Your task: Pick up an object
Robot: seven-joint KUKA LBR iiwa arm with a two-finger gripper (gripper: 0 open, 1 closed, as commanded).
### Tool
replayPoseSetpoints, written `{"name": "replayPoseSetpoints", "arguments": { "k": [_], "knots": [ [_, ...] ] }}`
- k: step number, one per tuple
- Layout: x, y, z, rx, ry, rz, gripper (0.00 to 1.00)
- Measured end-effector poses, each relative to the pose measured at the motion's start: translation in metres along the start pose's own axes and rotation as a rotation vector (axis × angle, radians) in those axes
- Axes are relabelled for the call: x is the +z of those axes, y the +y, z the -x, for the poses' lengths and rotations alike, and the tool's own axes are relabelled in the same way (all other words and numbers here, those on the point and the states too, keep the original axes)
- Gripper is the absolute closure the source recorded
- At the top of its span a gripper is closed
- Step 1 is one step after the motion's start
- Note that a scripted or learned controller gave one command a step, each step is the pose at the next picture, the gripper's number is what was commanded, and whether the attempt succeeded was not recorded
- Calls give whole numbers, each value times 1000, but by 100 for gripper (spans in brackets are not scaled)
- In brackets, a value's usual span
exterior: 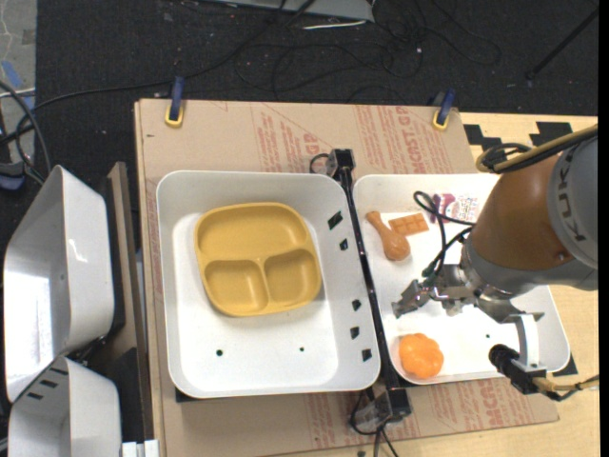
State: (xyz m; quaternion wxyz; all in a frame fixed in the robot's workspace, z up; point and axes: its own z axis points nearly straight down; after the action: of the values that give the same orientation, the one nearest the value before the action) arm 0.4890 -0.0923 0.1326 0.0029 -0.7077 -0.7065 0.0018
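Reaching in from the right, the gripper (411, 301) is seen low over the floor of the right bin (476, 350), its dark fingers pointing toward the divider between the bins; whether they are spread or pressed together cannot be told, and nothing is seen between them. An orange ball (420, 355) lies just below the gripper, near the bin's front edge. Farther back a tan wooden spoon (388, 237) is found beside a small orange block (411, 224) (with a pink-and-white packet (457, 206) behind them). A yellow divided plate (257, 257) is held in the left bin (181, 350).
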Motion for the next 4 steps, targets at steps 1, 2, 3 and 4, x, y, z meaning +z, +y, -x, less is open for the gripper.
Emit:
{"name": "replayPoseSetpoints", "arguments": {
  "k": [1,2,3,4],
  "knots": [
    [43,-1,0,0,0,2,0],
    [31,0,-1,2,0,5,100],
    [-25,-7,6,1,-2,10,100],
    [-85,-8,-2,-5,-2,11,100]
  ]
}}
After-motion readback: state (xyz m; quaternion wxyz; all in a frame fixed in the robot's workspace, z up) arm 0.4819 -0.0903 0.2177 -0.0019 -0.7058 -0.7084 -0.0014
